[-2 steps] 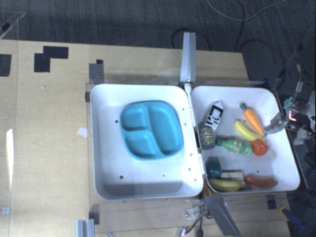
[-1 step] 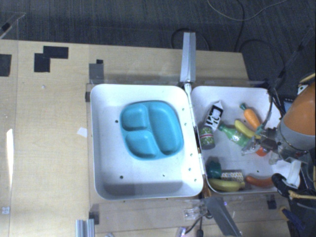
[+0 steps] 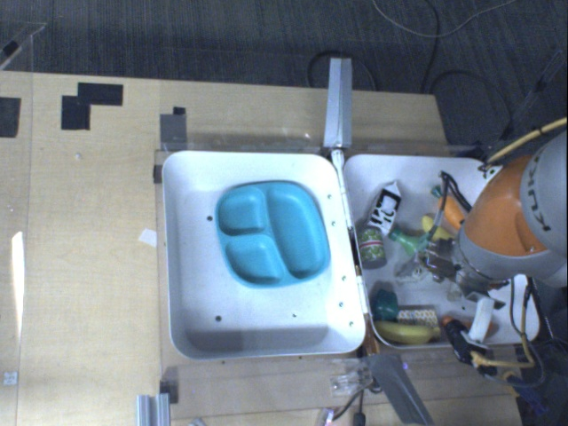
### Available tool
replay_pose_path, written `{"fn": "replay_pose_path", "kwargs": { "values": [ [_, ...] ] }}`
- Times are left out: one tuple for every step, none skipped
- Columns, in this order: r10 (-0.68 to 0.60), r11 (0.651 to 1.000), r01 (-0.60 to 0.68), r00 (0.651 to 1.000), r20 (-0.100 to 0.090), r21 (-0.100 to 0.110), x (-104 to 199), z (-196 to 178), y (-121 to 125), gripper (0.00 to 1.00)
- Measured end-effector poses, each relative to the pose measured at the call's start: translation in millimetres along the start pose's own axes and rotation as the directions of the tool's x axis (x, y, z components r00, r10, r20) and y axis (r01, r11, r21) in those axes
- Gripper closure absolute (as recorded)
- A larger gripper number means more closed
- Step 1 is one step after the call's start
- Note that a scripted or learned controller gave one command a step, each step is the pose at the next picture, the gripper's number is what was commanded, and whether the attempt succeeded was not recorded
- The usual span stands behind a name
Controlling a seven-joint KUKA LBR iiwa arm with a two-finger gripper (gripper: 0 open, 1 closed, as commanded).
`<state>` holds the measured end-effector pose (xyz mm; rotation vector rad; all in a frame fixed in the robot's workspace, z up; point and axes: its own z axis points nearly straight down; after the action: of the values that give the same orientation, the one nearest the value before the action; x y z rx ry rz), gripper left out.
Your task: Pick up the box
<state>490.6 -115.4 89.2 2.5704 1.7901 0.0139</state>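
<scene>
Box (image 3: 385,207) lying tilted near right bin's (image 3: 404,165) upper left, just above a small can (image 3: 372,248). Probably light, stiff cardboard; best pinched across narrow sides. Gripper (image 3: 432,260) low amid clutter; jaw state indiscernible.

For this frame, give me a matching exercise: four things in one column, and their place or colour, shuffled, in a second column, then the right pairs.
Things:
1. divided tray
2. black-and-white box
3. banana
4. orange band on the arm

Places or colours:
A. yellow, at the near edge of the right bin
B. at the view's right, above the right bin
C. blue, in the middle of the left bin
D. near the far left corner of the right bin, beside the divider

Pairs: 1-C, 2-D, 3-A, 4-B
</scene>
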Motion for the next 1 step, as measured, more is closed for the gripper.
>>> {"fn": "replay_pose_path", "kwargs": {
  "values": [
    [0.438, 0.899, -0.438, 0.899, -0.002, 0.002, -19.9, 0.3, 7.6, 0.00]
  ]
}}
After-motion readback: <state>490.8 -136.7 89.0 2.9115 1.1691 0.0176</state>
